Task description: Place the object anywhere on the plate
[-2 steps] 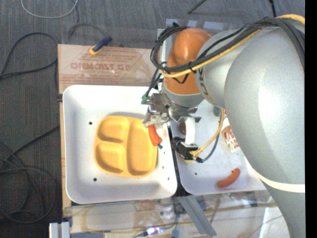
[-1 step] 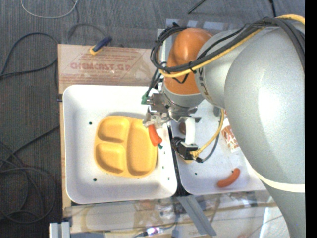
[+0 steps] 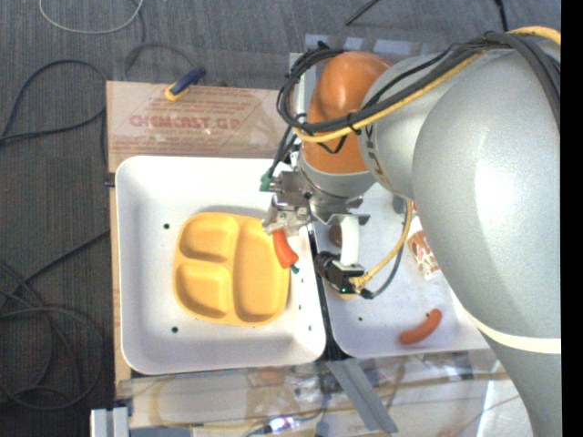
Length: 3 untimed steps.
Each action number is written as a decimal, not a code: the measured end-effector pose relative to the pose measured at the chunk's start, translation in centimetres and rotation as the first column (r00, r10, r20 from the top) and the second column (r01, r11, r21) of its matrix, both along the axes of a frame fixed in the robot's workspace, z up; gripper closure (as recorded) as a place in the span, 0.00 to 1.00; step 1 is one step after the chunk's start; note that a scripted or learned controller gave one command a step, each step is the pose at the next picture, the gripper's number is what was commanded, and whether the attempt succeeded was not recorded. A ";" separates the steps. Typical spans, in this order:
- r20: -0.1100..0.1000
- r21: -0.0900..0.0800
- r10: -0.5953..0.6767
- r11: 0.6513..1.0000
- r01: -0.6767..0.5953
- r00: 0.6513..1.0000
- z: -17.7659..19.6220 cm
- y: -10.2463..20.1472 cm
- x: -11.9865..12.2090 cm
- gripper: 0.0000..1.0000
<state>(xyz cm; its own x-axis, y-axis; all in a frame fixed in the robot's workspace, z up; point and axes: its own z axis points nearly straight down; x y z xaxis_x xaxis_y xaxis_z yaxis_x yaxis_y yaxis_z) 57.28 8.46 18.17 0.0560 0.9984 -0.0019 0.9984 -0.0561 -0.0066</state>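
A yellow plate [image 3: 228,269] with three compartments lies in the left white bin [image 3: 146,335]. My gripper [image 3: 278,226] hangs over the plate's right rim, near the wall between the bins. It is shut on a small orange-red carrot-shaped object [image 3: 286,251], whose upper end sits between the fingers. The object's lower end points down over the rim of the plate's large right compartment. The wrist and the orange band above it hide the bin's far right corner.
A brown sausage [image 3: 420,327] lies in the right bin [image 3: 383,340] near its front. A small printed item [image 3: 422,253] shows partly beside the arm. The grey arm covers most of the right bin. Cables loop around the wrist.
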 end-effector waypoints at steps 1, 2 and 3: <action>0.000 0.000 0.000 1.000 0.000 1.000 0.0 0.0 0.0 0.00; 0.000 0.000 0.000 1.000 0.000 1.000 0.0 0.0 0.0 0.00; 0.000 0.000 0.000 1.000 0.000 1.000 0.0 0.0 0.0 0.00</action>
